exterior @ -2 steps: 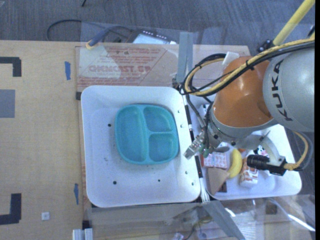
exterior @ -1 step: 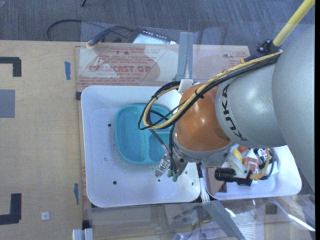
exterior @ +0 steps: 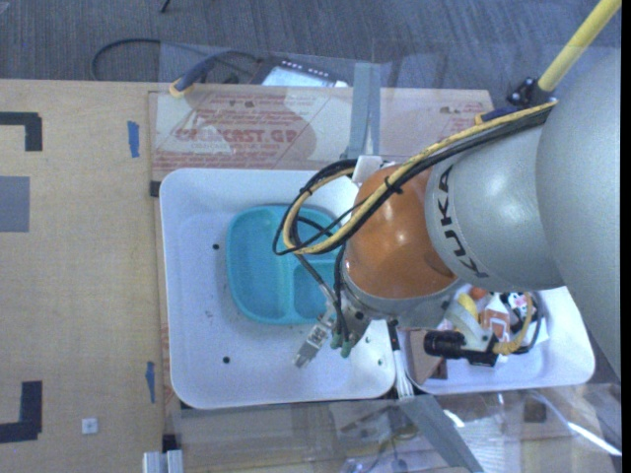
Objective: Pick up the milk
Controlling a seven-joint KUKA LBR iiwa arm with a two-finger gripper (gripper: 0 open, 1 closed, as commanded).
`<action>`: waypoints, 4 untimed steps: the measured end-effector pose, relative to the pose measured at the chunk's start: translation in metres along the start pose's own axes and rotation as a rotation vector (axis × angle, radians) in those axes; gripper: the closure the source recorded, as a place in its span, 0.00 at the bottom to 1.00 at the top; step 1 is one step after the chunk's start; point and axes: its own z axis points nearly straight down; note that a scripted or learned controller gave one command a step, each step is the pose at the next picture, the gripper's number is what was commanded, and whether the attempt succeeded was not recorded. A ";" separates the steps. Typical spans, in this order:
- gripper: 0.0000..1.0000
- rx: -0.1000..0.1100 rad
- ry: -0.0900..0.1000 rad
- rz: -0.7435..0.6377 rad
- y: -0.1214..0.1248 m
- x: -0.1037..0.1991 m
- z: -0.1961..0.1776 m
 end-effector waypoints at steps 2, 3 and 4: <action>0.00 -0.003 -0.007 0.036 -0.034 -0.167 -0.062; 0.00 -0.003 -0.008 -0.044 -0.067 -0.237 -0.059; 0.00 -0.002 -0.004 0.140 -0.097 -0.270 0.014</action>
